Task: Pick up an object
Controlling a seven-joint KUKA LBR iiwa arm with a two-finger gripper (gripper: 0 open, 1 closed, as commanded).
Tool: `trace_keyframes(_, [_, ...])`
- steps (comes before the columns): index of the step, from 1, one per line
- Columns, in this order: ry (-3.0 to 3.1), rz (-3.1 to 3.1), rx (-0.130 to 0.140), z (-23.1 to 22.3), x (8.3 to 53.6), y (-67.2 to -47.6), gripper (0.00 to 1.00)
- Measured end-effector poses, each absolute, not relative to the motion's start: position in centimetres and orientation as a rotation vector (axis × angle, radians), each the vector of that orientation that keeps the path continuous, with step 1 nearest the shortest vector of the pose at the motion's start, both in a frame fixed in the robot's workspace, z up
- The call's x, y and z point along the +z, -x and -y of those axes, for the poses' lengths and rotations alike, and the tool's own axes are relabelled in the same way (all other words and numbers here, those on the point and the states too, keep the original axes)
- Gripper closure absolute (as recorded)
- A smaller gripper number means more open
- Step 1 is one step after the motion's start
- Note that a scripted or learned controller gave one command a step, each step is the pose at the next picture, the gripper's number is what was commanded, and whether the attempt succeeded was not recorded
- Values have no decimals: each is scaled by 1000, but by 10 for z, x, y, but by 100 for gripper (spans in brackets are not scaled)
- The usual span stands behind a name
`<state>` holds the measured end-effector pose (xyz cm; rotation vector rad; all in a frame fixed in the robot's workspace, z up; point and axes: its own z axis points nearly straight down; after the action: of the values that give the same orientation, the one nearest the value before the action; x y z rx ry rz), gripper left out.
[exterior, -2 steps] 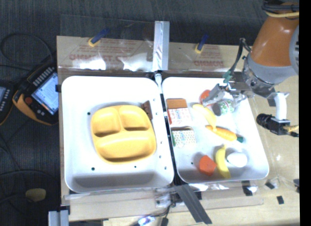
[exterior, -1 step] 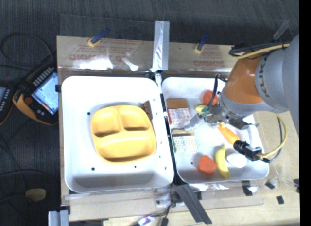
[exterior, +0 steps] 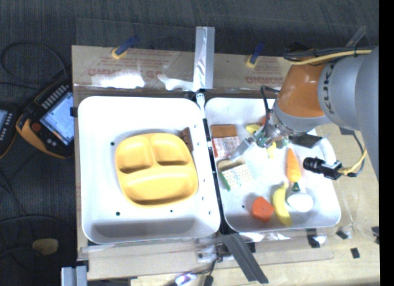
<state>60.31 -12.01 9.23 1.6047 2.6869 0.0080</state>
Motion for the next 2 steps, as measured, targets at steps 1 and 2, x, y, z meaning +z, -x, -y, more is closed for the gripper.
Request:
trace_keyframes(1, [-1402, -2810, 0, 171, 105, -542, 0])
trace_keyframes(2, [-1793, -2563, 10, 138, 92, -597, 0])
